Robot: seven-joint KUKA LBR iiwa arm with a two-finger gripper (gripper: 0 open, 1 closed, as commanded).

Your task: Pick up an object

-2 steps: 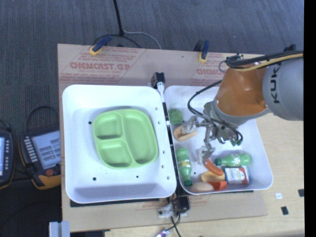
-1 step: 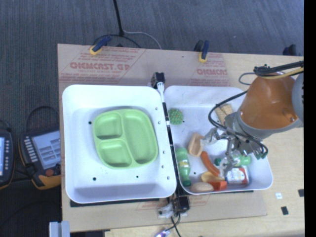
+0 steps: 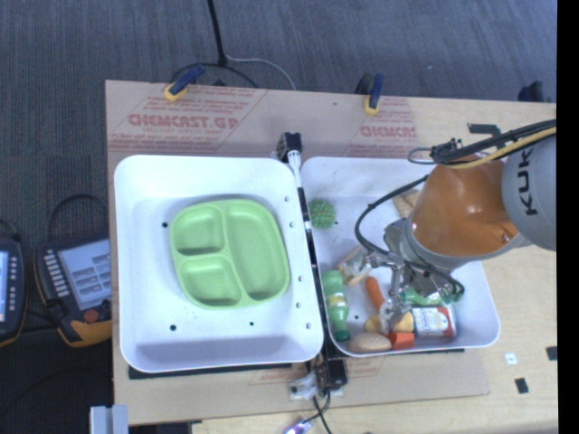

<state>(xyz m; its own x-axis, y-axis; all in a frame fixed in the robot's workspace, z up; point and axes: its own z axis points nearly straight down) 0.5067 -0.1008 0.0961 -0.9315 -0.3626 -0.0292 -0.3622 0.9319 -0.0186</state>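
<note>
The gripper (image 3: 395,298) is hovering over the crowded right bin (image 3: 362,181); finger state indeterminate. Risk: packed items are deflecting any grasp.

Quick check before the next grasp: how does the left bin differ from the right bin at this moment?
The left bin holds one thing, a green divided tray lying flat at its middle; the right bin holds a clutter of small items, among them a spiky green ball and a green bottle. The gripper is down among the right bin's items, while the left bin has no arm over it. Both are shallow, white, and sit side by side.
</note>
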